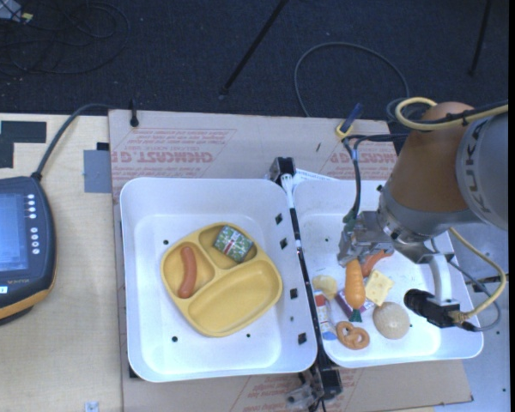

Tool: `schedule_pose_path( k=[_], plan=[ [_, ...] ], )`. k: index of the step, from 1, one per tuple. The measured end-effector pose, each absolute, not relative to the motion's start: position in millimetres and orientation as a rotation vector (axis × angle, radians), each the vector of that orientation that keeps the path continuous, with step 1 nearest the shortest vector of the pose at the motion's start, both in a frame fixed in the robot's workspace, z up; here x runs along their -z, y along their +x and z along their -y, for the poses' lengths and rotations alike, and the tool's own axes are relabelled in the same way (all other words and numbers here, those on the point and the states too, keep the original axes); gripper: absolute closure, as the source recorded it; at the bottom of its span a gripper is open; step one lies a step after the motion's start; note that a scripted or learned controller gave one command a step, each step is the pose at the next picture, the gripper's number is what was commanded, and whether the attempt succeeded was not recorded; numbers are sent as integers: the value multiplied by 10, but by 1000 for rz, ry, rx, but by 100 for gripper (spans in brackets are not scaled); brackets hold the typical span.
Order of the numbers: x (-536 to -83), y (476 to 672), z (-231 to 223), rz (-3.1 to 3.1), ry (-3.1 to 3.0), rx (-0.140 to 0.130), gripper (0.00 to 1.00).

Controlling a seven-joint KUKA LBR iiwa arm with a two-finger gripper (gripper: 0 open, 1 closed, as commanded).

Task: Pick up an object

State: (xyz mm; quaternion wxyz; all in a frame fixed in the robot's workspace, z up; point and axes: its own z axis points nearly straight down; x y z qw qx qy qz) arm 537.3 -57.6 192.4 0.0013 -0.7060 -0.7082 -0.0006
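Here, the orange carrot lies upright.

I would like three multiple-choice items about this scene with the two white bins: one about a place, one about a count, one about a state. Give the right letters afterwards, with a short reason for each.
1. Where does the yellow divided plate lie?
A. in the left bin
B. in the right bin
C. on the cardboard outside the bins

2. How many compartments of the plate hold something?
A. none
B. two
C. three

3. How does the carrot lie relative to the gripper?
A. lifted clear above the bin
B. in the right bin, just below the gripper in the image
C. on the yellow plate

Answers:
1 A: the plate rests on the floor of the left bin.
2 B: the sausage fills one small compartment and the green patterned object the other; the large one is bare.
3 B: the carrot lies among the other toy foods in the right bin.
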Motion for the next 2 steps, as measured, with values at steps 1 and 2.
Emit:
schedule_pose_path(
  k=[1, 2],
  plan=[
    [-2440, 5333, -199, 2230, -2211, 6, 100],
    [-2045, 5477, -760, 2222, -2211, -7, 100]
  ],
)
